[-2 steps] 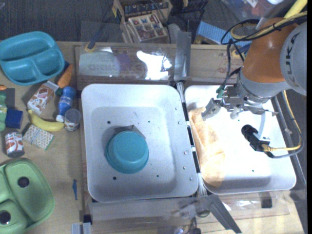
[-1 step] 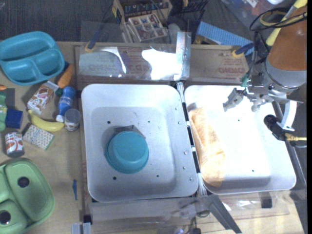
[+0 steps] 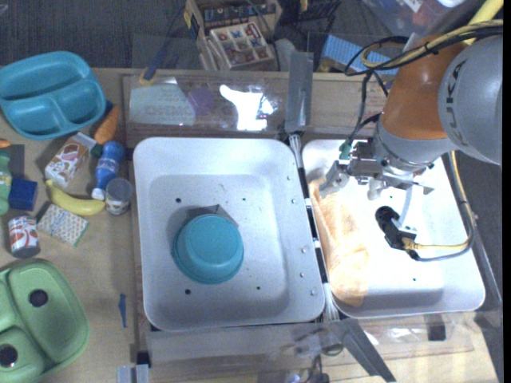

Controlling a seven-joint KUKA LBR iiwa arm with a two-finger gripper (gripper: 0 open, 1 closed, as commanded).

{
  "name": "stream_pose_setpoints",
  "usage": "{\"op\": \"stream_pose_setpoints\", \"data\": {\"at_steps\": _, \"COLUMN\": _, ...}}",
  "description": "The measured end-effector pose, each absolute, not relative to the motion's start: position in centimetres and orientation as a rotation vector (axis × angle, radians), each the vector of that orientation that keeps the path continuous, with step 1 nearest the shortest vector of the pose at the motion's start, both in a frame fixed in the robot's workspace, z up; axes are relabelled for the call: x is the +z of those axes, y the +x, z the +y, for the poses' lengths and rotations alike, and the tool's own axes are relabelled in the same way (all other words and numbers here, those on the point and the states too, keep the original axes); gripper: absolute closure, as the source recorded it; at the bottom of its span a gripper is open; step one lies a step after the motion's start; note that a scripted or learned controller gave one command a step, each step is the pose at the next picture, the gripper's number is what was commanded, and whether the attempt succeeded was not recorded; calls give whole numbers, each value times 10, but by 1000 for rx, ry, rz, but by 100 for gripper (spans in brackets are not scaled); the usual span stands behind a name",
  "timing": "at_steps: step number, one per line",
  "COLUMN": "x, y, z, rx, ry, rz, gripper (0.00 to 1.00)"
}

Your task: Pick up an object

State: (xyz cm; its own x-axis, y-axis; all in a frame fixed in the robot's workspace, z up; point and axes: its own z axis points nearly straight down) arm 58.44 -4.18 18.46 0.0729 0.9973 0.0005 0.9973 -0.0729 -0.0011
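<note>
A teal bowl (image 3: 208, 247) lies upside down in the middle of the left white bin (image 3: 160, 166). A pale orange, bag-like object (image 3: 343, 242) lies along the left wall of the right bin (image 3: 455, 286). My gripper (image 3: 355, 178) hangs under the grey and orange wrist (image 3: 415, 122), over the far left part of the right bin, just above the far end of the orange object. Whether it touches that object is unclear, and the wrist hides most of the gripper.
A black plug on a yellow cable (image 3: 399, 234) hangs over the right bin's middle. Left of the bins lie a banana (image 3: 72, 199), a small can (image 3: 118, 194), a blue bottle (image 3: 106, 166), a teal tray (image 3: 52, 92) and a green tray (image 3: 36, 321).
</note>
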Motion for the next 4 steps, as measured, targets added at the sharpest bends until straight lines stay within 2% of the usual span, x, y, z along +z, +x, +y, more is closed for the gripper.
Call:
{"op": "stream_pose_setpoints", "data": {"at_steps": 1, "x": 185, "y": 608, "z": -125, "rx": -1, "ry": -2293, "rz": -2152, "gripper": 0}}
{"op": "stream_pose_setpoints", "data": {"at_steps": 2, "x": 90, "y": 578, "z": -108, "rx": -12, "ry": -2321, "rz": -2130, "gripper": 0}}
{"op": "stream_pose_setpoints", "data": {"at_steps": 3, "x": 89, "y": 612, "z": -95, "rx": -9, "ry": -2002, "rz": -2435, "gripper": 0}}
{"op": "stream_pose_setpoints", "data": {"at_steps": 4, "x": 144, "y": 636, "z": -103, "rx": -2, "ry": -1978, "rz": -2446, "gripper": 0}}
